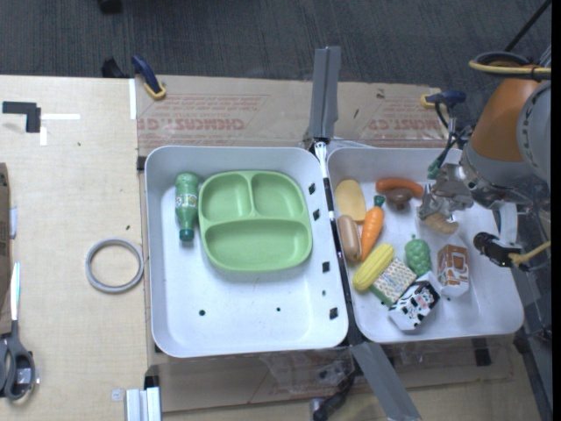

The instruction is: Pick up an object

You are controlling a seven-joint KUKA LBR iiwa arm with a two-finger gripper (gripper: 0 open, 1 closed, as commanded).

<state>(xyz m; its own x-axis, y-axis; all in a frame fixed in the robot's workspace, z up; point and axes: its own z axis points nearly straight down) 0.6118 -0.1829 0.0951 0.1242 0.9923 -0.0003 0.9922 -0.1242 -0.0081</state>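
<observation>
My gripper [438, 203] hangs low over the right side of the right bin [491, 318], just above a small beige object [441, 225]. Whether it touches that object is unclear. The right bin also holds a yellow block [351, 199], a red sausage [399, 185], a carrot [372, 227], a brown sausage [349, 237], a corn cob [373, 266], a green fruit [418, 255], a cracker [394, 279], a cow-patterned carton [414, 306] and an orange-white packet [452, 267]. In the left bin [245, 323] lie a green divided plate [254, 220] and a green bottle [186, 204].
The arm's grey body and orange band [508, 121] stand over the right bin's far right corner, with cables beside it. On the bench to the left lie a tape ring [114, 264] and scissors [16, 363]. A blue clamp [149, 75] sits at the back.
</observation>
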